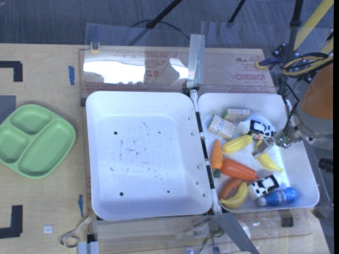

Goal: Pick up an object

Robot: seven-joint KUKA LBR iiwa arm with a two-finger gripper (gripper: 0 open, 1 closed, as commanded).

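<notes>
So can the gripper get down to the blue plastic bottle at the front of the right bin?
Probably yes: the blue plastic bottle lies uncovered near the right bin's front wall, though a black-and-white toy touches it.

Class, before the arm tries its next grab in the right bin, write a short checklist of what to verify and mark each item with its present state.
1. Gripper over the right bin: ok.
2. Objects within reach: ok; yellow banana, carrot and blue bottle lie there.
3. Target free of neighbours: not ok; items crowd together.
4. Object between fingers: cannot tell.
5. Left bin has bare floor for a drop: ok.
</notes>
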